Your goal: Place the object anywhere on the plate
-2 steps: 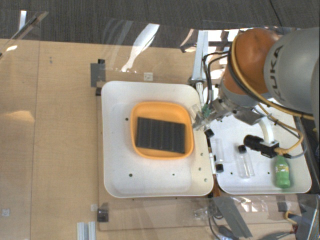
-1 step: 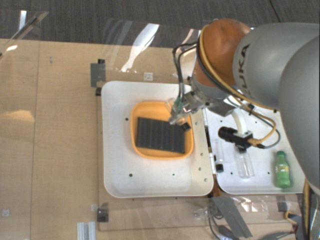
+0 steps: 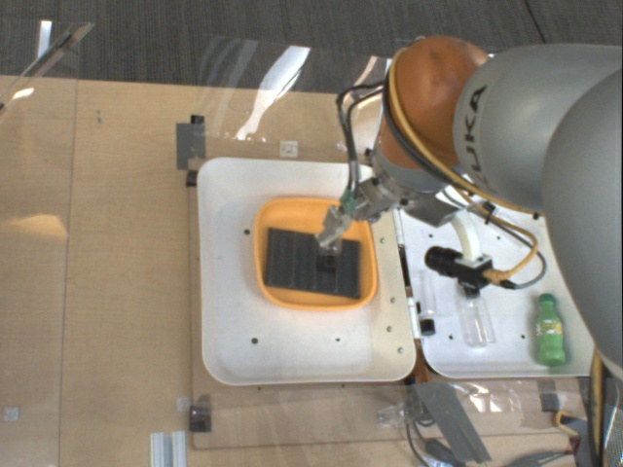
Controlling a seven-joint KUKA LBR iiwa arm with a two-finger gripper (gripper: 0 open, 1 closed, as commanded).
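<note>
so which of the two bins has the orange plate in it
The bin on the view's left: the orange plate sits in its middle with a dark ridged slab on it. The other bin holds a green bottle instead.

Dark "KUKA" lettering (image 3: pixel 474 127), only partly visible, on the grey shell of the robot arm (image 3: pixel 550 115).

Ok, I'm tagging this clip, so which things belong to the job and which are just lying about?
Job: orange plate; black ridged slab lying on it; gripper over the slab.
Lying about: green bottle and clear tube, in the right-hand bin.
</note>
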